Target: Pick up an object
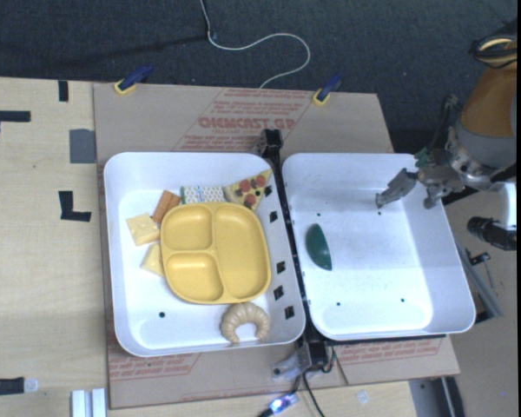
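One green oval piece (319,246) awaits; the end effector (406,187) hovers spread and empty, needing descent leftward.

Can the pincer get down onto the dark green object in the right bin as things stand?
Probably yes. The dark green object lies alone on the right bin floor near its left wall, nothing on it, and the pincer is above the same bin.

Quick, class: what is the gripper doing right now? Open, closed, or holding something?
Gripper: above the upper right part of the right bin, holding nothing; open or closed cannot be told. The green object lies apart from it.
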